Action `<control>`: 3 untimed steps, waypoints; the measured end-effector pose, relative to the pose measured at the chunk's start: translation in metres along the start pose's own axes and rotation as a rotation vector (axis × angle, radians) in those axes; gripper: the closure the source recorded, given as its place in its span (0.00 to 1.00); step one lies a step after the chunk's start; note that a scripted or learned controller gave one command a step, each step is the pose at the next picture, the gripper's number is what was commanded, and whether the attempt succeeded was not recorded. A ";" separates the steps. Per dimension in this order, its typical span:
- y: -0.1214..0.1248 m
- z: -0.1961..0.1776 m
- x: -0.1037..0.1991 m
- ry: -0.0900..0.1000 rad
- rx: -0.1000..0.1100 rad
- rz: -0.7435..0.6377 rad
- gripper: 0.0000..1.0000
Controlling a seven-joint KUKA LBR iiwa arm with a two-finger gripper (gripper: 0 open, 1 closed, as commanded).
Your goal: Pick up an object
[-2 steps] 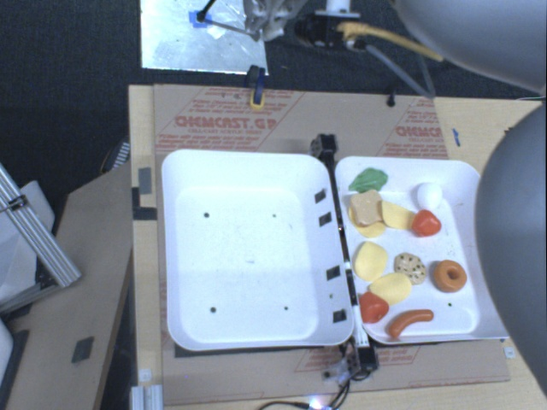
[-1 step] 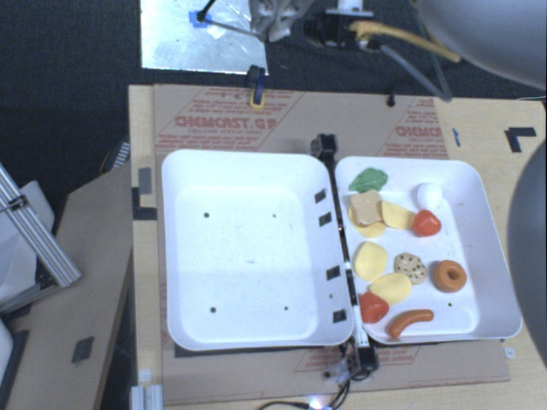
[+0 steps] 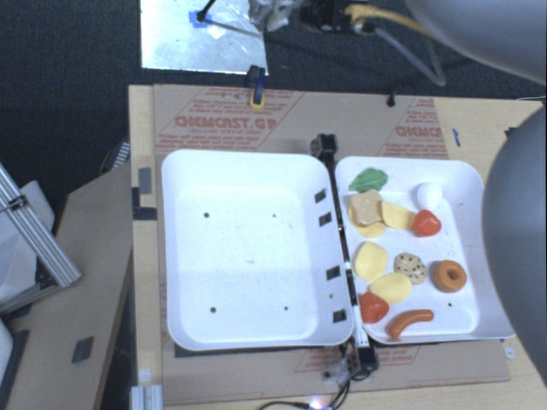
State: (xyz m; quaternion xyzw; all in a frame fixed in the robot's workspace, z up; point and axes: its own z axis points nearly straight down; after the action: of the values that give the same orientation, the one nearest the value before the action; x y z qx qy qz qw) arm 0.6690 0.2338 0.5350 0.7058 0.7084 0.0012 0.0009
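Sausage [image 3: 408, 321], donut [image 3: 449, 276], cookie [image 3: 411, 267] and a green leaf [image 3: 369, 178] crowd the right bin [image 3: 473, 319], likely gathered as pick stock, with the left bin [image 3: 248, 254] beside it. Well beyond, the gripper [image 3: 273, 2] hangs blurred over the floor; I cannot tell if it is spread or closed.

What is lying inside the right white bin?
The right bin holds toy foods: a green leaf, white egg, doughnut, cookie, sausage, and yellow and red pieces. Anything under them is covered.
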 end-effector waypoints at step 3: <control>-0.021 0.000 0.000 0.000 0.003 -0.002 1.00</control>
State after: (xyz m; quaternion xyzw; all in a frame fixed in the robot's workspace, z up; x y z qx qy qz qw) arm 0.6476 0.2337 0.5351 0.7051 0.7091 0.0003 0.0000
